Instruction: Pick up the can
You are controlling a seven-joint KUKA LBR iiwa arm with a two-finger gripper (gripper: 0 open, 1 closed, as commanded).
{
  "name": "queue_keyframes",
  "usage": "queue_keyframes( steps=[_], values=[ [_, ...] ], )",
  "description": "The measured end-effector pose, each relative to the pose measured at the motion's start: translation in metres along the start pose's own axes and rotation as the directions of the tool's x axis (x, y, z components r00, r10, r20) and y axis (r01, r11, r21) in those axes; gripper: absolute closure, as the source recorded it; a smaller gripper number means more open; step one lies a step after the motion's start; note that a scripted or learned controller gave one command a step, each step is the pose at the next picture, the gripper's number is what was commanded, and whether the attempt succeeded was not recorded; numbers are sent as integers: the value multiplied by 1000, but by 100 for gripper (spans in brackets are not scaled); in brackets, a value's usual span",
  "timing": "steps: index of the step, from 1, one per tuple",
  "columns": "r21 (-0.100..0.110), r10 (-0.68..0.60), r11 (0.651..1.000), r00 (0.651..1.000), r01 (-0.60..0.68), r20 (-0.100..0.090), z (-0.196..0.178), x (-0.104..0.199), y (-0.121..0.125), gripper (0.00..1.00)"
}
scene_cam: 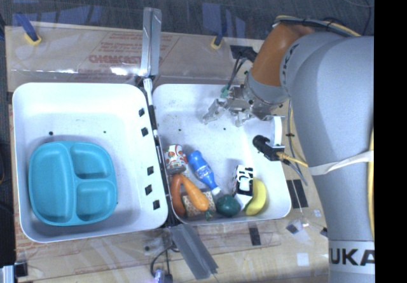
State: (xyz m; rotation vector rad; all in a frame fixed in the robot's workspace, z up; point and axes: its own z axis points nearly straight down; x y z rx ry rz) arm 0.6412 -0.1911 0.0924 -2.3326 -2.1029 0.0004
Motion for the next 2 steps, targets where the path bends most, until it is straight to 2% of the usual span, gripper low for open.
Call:
queue_keyframes(
  steps=[1,2],
  values=[
    [2,95,995,995,-95,0,1,-14,-52,0],
    [0,115,993,993,-115,0,0,-15,-35,0]
  ],
)
